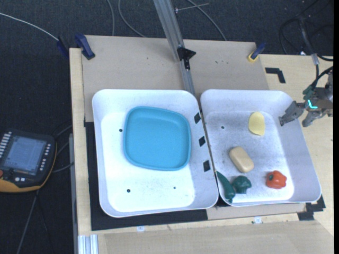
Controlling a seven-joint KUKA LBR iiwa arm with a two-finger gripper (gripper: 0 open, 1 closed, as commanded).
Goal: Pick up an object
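In the right bin lie four small things. A pale yellow piece sits toward the bin's far edge, a tan bar rests near the middle, a red pepper lies close to the near right corner, and a green piece lies by the near left corner, its dark end touching the bin's left wall. All four lie apart from one another.

The tool hangs over the right bin's right rim, toward the far corner, its two dark fingers spread apart with nothing between them. It is well apart from every object.

The left bin carries a blue square plate, lying flat and nearer its far edge. Both bins sit side by side on the surface, whose far corners carry blue clamps.
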